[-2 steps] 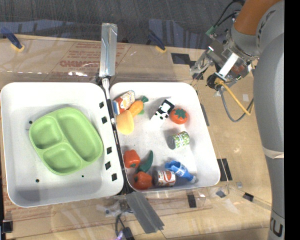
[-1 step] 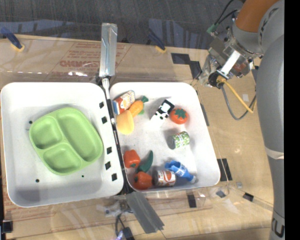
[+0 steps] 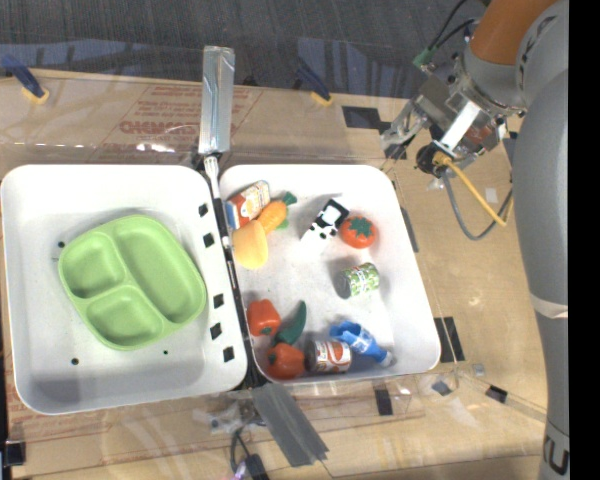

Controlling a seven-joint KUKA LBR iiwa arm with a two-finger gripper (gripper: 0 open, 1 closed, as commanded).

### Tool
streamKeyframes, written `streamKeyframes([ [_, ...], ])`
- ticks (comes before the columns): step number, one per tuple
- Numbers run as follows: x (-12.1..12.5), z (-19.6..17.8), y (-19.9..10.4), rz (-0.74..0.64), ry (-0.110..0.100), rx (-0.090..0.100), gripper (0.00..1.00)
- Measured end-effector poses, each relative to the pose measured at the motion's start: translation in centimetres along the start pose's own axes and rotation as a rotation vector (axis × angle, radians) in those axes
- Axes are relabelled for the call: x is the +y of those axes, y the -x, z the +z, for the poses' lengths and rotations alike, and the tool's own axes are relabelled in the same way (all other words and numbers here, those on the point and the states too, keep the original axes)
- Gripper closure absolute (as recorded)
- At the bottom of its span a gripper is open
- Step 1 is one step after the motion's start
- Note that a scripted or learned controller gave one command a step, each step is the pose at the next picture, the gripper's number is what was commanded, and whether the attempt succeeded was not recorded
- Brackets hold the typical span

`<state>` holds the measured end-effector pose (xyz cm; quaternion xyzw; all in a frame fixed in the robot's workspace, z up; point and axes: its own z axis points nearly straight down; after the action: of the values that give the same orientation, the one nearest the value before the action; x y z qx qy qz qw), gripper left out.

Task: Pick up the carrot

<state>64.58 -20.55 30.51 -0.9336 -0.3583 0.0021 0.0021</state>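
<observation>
The carrot (image 3: 272,212), orange with a green top, lies in the right bin (image 3: 405,298) near its far left corner. It sits between a small carton (image 3: 246,203) and a yellow fruit (image 3: 250,245) and touches both. My gripper (image 3: 411,149) hangs over the bench just beyond the right bin's far right corner, well to the right of the carrot. It is open, with nothing between its fingers.
The right bin also holds a black-and-white toy (image 3: 327,218), a tomato (image 3: 358,231), a green can (image 3: 361,280), a red pepper (image 3: 263,317), a can (image 3: 330,356) and a blue item (image 3: 361,340). A green divided plate (image 3: 132,280) lies in the left bin (image 3: 30,368).
</observation>
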Motion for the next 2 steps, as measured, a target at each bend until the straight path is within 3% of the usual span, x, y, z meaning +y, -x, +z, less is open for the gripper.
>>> streamKeyframes([
  [1,0.0,0.0,0.0,0.0,0.0,0.0,0.0],
  [2,-0.9,-3.7,0.4,0.308,0.004,0.003,0.0],
])
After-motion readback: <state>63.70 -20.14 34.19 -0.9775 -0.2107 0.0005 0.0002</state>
